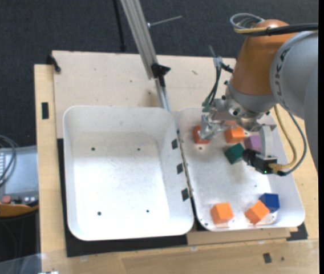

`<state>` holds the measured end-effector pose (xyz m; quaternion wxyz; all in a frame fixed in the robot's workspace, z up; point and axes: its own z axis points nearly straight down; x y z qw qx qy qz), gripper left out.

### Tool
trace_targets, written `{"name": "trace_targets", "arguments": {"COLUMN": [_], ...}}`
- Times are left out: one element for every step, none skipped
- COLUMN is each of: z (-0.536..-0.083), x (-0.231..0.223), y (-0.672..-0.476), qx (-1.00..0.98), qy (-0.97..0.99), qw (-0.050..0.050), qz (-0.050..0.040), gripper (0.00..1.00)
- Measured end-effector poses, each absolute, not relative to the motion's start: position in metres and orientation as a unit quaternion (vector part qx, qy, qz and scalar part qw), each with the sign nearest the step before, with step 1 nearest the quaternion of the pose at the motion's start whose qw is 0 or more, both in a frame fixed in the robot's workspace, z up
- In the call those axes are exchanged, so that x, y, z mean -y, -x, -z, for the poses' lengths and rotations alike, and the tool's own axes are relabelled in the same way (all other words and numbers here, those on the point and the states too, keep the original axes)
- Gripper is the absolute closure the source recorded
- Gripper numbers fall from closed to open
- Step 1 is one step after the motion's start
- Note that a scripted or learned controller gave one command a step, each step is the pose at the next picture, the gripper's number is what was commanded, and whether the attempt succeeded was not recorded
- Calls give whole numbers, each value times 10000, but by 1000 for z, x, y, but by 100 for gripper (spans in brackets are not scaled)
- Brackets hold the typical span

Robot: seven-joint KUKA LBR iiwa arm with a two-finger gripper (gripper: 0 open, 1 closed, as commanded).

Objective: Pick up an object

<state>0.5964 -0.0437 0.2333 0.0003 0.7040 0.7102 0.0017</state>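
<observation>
Bench carries two white bins; blocks lie in the right bin (290, 210). Gripper (207, 129) sits low at that bin's far left corner, touching a red block (199, 136). Finger state: cannot tell. Step judged: grasp attempt. Next: confirm hold, lift straight.

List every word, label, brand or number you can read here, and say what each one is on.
"KU": grey lettering running down the arm's grey casing, cut off at the picture's edge.
Grey device left of the bench: any markings are too blurred to read.
Nothing else legible.
</observation>
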Motion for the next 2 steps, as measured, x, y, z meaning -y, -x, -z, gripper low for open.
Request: {"name": "trace_targets", "arguments": {"z": [-227,-239], "x": [-13,-64], "y": [-613,-630], "qx": [-7099,-7101], "qy": [-7043,-7041], "qw": [1,0], "qz": [-10,-18], "gripper": [100,100]}}
